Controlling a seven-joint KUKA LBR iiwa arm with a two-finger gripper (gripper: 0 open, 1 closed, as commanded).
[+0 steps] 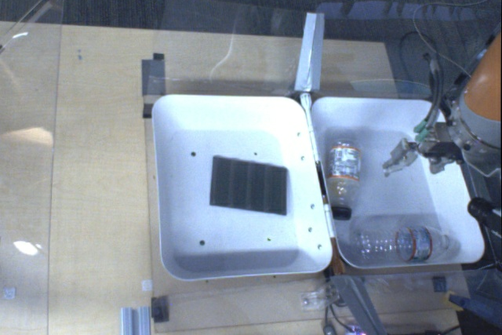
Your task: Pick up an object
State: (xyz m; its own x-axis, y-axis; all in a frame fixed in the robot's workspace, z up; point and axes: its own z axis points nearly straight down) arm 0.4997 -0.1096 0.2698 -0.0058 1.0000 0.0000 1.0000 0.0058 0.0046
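Two clear plastic bottles lie in the right bin (392,115). One bottle (343,165) rests along the bin's left wall, its black cap (340,211) toward the front. The other bottle (398,243), with a blue-tinted label, lies crosswise along the front wall. A flat black ribbed pad (249,185) lies in the middle of the left bin (180,121). My gripper (412,160) hangs over the middle right of the right bin, to the right of the first bottle and behind the second. Its fingers (394,158) are spread open with nothing between them.
A grey divider bar (309,52) stands behind the seam between the bins. The arm with its orange band (481,87) and cables comes in over the right bin's right rim. Bare wooden bench (78,169) lies to the left.
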